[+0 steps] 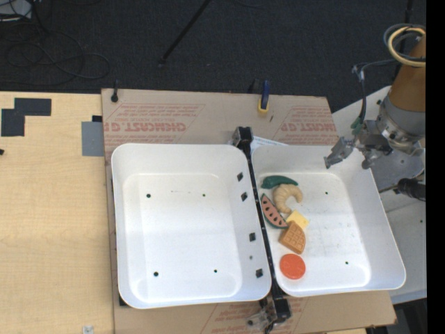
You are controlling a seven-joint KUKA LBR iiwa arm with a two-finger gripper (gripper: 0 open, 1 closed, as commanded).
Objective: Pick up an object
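On the table (pixel 49 242), two shallow white bins sit side by side on a sheet of brown cardboard (pixel 188 117) printed with red lettering. Black clips (pixel 252 236) run along the seam where the bins meet.

Inside the right bin (pixel 348 256), a small group of toy foods lies close to its left wall. Farthest from the camera is a green leaf-shaped piece (pixel 279 181). Just near of it, and touching it, lies a pale, curved croissant (pixel 287 196). To the left of the croissant, against the bin wall, is a watermelon slice (pixel 272 212), red with a dark rind. A small yellow cheese wedge (pixel 297 220) sits just near of the croissant, and a brown waffle piece (pixel 293 239) touches the wedge on its near side. Nearest the camera is an orange disc (pixel 293 266), lying by itself just beyond the waffle.

The left bin (pixel 174 228) shows only its white floor with a few small dark dots.

At the right edge, the grey arm (pixel 407 110) with its orange band reaches in. Its claw (pixel 339 152) hangs over the far right corner of the right bin, well apart from the toy foods, and has hold of nothing. How wide it is parted cannot be told from this angle.

A blue and yellow clamp (pixel 263 97) grips the far edge of the cardboard.
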